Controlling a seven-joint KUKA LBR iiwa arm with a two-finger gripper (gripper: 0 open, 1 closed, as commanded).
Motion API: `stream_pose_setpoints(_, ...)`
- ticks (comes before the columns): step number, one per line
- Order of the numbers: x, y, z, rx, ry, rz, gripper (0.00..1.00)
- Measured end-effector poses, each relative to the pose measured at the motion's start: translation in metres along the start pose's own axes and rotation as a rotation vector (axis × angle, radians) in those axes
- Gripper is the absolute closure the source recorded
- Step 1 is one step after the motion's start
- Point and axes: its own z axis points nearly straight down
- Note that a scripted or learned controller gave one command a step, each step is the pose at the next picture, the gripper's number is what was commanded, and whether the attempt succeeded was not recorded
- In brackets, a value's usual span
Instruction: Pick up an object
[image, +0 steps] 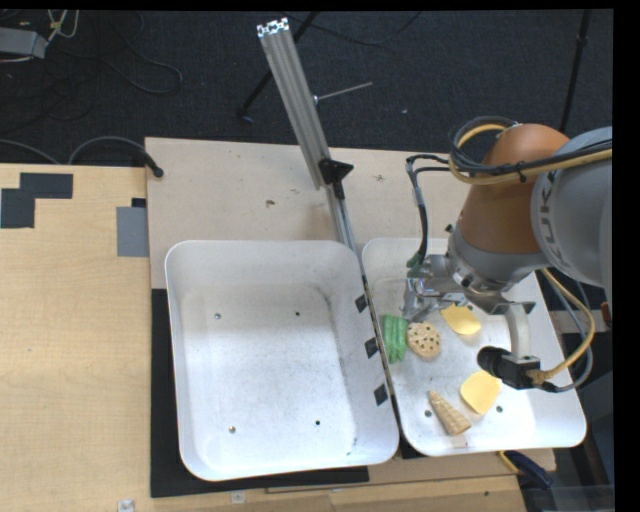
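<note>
Gripper lowered just above the cookie in right bin; jaws' state cannot be told; nothing seen lifted.

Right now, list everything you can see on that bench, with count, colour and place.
Left bin: one, white, left half of bench.
Right bin: one, white, beside it.
Green toy: one, green, right bin's left wall.
Cookie: one, tan with dark chips, touching the green toy.
Yellow pieces: two, one near the wrist, one lower.
Cone: one, tan, right bin's near side.
Metal rail: one, silver, slanting behind bins.
Gripper: one, over right bin.
Arm: one, grey and orange.
</note>
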Motion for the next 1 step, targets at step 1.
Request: stream_pose_setpoints(1, 0.0591, 0.0157, -0.0067, -0.001, -0.002, -0.001, 1.0)
